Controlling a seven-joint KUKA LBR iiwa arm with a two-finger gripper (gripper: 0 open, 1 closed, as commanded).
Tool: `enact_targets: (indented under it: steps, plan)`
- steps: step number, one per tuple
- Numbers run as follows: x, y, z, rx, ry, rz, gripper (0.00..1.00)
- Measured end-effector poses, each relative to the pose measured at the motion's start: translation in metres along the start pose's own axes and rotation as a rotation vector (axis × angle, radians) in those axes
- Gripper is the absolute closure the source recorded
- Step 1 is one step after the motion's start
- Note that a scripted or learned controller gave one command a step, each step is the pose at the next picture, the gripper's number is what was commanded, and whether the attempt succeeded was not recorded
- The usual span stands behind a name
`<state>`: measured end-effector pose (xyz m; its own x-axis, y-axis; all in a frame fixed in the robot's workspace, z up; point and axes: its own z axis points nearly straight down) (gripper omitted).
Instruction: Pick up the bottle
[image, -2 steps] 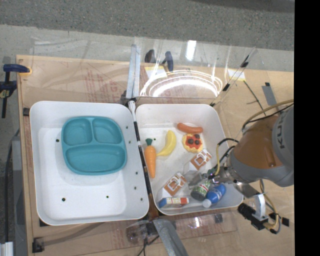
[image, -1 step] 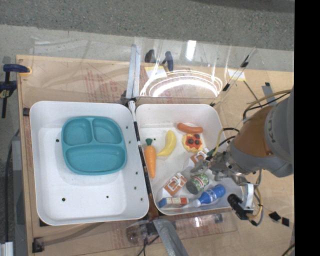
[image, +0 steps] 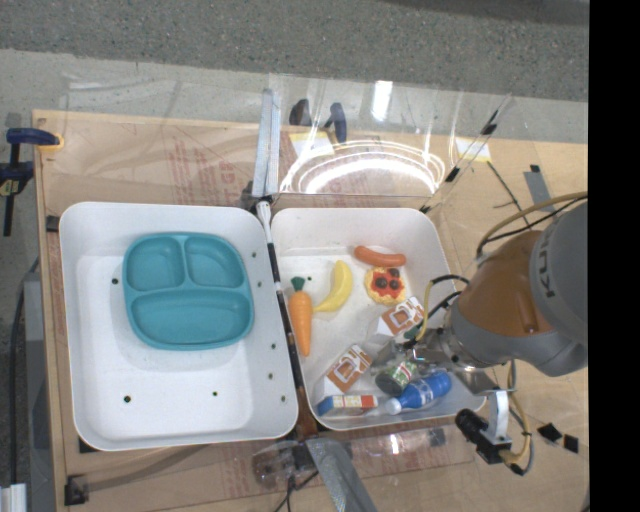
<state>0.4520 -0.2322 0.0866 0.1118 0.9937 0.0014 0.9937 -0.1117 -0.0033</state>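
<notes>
Claw low at five o'clock in the right bin, grip state impossible to tell, just above the blue bottle, presumably lining up a grasp.

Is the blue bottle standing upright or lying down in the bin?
Lying down: the blue bottle rests on its side on the right bin's floor, white cap toward the near wall.

You can read part of white lettering, "KU", on the arm's grey casing. Labels on the small cartons are too blurred for you to read.
</notes>
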Motion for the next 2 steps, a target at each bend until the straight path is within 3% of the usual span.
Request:
enact_targets:
  steps: [1, 2]
  plan:
    - [-0.002, 0.001, -0.011, -0.003, -0.001, 0.0, 1.0]
    - [0.08, 0.046, -0.001, -0.003, -0.001, 0.111, 1.0]
